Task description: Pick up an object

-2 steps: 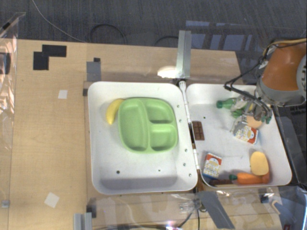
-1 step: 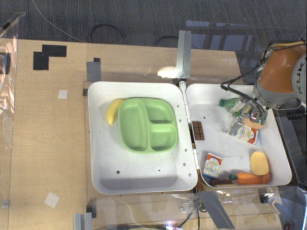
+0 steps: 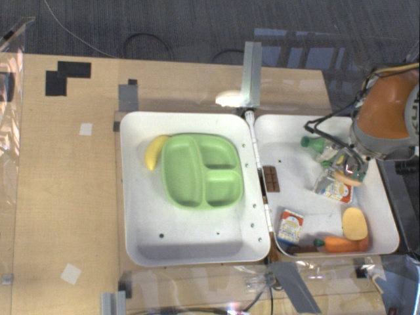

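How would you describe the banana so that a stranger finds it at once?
Look in the left bin, which holds a green tray. The banana lies at the tray's upper left edge, touching it. It is the one yellow, curved thing in that bin.

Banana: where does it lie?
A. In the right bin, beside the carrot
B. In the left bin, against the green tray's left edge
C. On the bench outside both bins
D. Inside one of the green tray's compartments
B: the banana lies on the left bin's floor, tucked against the left edge of the green tray, not in a compartment.
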Controlling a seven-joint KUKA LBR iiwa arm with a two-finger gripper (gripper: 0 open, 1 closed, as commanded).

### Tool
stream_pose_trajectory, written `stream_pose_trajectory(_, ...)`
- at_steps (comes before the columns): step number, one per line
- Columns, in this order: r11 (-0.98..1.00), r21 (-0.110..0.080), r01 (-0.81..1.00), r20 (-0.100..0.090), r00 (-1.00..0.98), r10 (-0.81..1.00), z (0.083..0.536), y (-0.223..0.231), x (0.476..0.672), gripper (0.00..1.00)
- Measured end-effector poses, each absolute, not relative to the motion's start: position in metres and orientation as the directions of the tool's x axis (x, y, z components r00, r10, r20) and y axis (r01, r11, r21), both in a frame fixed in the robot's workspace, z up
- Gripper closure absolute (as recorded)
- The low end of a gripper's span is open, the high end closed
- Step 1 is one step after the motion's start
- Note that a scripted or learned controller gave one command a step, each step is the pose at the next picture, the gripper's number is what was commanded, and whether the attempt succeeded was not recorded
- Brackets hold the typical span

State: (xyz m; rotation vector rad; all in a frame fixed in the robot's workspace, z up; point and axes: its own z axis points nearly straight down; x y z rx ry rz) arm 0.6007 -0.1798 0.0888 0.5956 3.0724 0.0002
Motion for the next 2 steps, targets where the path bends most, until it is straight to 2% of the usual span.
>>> stream_pose_trajectory(1, 0.914, -0.005, 0.405, 0.009, -0.914, 0.405, 0.089, -0.151, 0.648, 0.0)
stream_pose_trajectory(2, 0.932, 0.0, 0.363, -0.011, -0.932, 0.363, 0.089, -0.201, 0.593, 0.0)
